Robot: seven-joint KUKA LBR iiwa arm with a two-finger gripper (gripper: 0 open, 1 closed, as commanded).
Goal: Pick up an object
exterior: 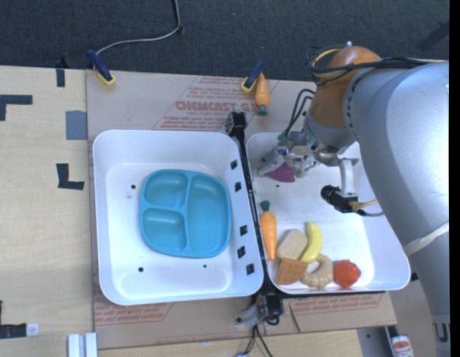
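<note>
- The arm (397,117) comes in from the right, and its grey bulk covers the right bin's (386,262) far right corner and much of its right wall.
- The hand (293,157) is low over the upper left part of the right bin; whether it is apart or together cannot be told, since the wrist and its cables hide that part.
- A purple thing (282,173) lies right under the hand, partly covered; its shape is hard to make out, and whether the hand touches it is unclear.
- At the near end of the right bin lie a carrot (268,233), a bread slice (291,245), a banana (313,242), a waffle piece (289,271), a beige ring-shaped item (318,272) and a tomato (346,274), packed close, several touching.
- The banana overlaps the bread slice's right edge.
- The left bin (114,274) holds a blue divided plate (185,213), lying flat near its middle.
- A small orange item (261,93) sits on the cardboard beyond the bins; its kind is hard to tell.
- The counter (36,236) is cut off at the left and near edges.
</note>
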